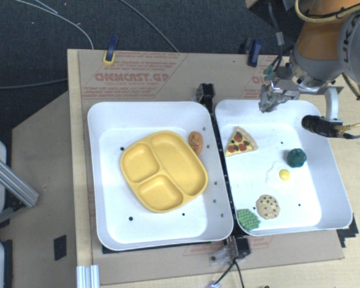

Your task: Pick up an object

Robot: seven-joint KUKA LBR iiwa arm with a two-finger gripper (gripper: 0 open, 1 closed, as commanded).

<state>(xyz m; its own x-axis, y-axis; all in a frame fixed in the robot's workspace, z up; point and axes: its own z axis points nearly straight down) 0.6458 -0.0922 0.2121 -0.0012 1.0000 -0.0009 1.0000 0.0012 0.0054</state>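
My gripper (267, 104) hangs over the far rim of the right bin (330, 179), with nothing seen between its fingers. In that bin lie a pizza slice (240, 141), a dark green ball-like piece (296, 157), a fried egg (280, 174), a cookie (267, 206) and a green waffle-like piece (248, 219). The pizza slice is the closest of them, below and left of the gripper. The left bin (108, 143) holds a yellow divided plate (162, 171) and a small brown piece (195, 141) at the plate's upper right edge.
A black clamp (205, 92) sits on the far edge between the two bins. A black cylinder (319, 125) on the arm juts over the right bin's far right rim. Blue clips (110, 49) hold the cardboard base at the back.
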